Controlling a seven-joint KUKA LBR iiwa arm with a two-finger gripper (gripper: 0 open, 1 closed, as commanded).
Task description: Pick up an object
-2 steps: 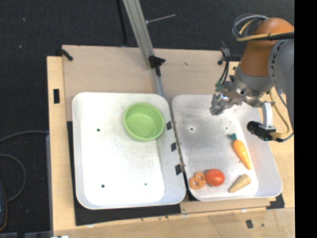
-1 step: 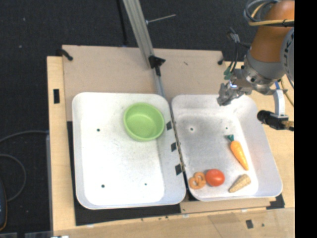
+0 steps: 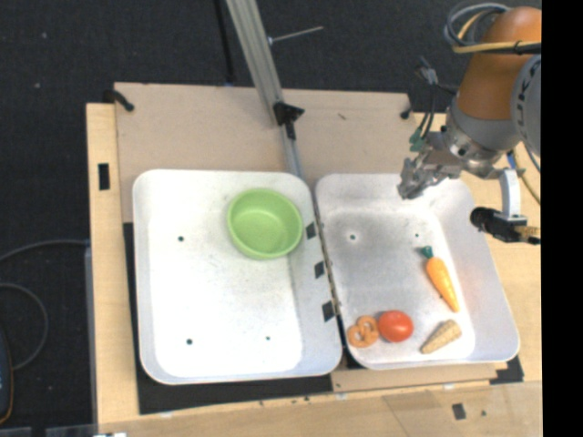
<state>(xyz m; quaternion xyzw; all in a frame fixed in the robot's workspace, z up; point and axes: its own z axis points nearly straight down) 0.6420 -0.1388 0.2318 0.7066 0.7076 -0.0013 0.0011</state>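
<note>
Tan bench (image 3: 196, 126) holding two white bins (image 3: 219, 335) stands on dark floor (image 3: 55, 44).

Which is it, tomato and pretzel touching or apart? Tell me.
Touching. The camera view shows the tomato pressed against the pretzel, no bin floor between them.

One fixed camera is looking down from above at a slant, taking in the whole desk (image 3: 100, 244) from a moderate height. Both white bins are lying fully within the frame: the left bin (image 3: 182, 335) is sitting toward the middle-left, the right bin (image 3: 383, 235) toward the middle-right. The far edge of the desk is lying toward the top of the frame. The arm (image 3: 492, 80) is entering from the right.
</note>
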